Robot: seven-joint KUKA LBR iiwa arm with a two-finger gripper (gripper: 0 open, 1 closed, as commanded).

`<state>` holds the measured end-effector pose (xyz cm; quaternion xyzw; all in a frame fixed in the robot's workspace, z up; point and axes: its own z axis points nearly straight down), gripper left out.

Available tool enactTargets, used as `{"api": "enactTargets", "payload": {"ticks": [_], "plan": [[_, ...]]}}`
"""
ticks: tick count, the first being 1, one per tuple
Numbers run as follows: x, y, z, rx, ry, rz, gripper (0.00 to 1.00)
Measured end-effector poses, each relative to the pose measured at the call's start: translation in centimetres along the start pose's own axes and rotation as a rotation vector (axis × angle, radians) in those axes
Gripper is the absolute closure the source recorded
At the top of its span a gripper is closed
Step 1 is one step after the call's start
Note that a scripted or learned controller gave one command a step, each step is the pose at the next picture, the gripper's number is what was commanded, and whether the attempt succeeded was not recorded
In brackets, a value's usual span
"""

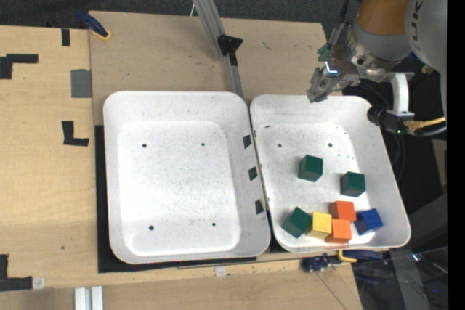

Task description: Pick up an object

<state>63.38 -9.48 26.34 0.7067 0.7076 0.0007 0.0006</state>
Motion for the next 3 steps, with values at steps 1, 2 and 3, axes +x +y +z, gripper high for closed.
{"api": "enactTargets", "payload": {"ticks": [1, 2, 3], "plan": [[4.7, 1.0, 0.0, 0.002, 0.001, -0.004, 1.0], [10.5, 0.9, -0.2, 0.003, 0.001, -0.005, 1.0], [16.0, 0.9, -0.2, 0.003, 0.001, -0.005, 1.0]]}}
